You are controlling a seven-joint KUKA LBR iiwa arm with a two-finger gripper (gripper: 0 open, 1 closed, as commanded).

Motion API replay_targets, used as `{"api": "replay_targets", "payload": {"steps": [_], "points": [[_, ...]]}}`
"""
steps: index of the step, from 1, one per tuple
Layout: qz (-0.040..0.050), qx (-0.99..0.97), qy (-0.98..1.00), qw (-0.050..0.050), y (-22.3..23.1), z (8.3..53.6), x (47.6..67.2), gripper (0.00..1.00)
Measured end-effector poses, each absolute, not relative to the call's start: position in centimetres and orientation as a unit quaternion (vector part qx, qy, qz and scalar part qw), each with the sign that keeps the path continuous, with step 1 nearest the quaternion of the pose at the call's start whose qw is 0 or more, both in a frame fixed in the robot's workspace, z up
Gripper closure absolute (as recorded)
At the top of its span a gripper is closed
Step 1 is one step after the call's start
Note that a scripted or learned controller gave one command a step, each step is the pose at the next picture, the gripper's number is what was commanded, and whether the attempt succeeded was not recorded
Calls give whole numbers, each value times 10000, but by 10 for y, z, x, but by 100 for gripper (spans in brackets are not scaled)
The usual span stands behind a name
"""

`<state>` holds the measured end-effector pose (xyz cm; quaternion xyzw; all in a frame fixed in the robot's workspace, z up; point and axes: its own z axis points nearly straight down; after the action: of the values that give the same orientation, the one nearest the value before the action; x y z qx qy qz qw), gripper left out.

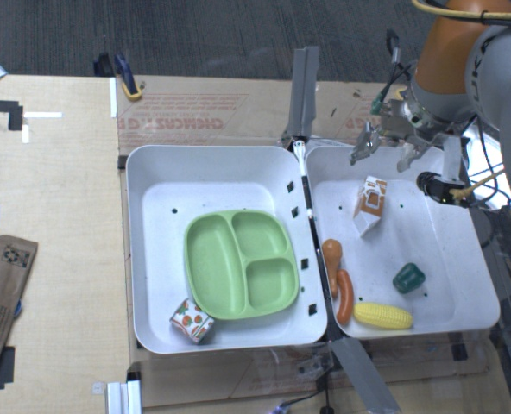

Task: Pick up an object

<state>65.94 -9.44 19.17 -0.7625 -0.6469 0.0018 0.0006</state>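
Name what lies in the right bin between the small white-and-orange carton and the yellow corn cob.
In the camera view, bare white bin floor separates the carton from the corn cob. The green object sits just right of that line; the sausages lie left.

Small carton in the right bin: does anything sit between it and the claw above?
Nothing visible does. The claw hangs over the far end of the right bin; the small carton lies just below it, apart from the sausage, corn cob and green block.
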Motion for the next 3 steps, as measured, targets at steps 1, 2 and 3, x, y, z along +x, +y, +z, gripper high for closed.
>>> {"api": "replay_targets", "payload": {"steps": [1, 2, 3], "points": [[6, -6868, -7268, 6, -135, 99, 645, 0], [14, -6884, -7253, 18, -136, 104, 645, 100], [19, -6913, -7226, 12, -44, 188, 635, 100]]}}
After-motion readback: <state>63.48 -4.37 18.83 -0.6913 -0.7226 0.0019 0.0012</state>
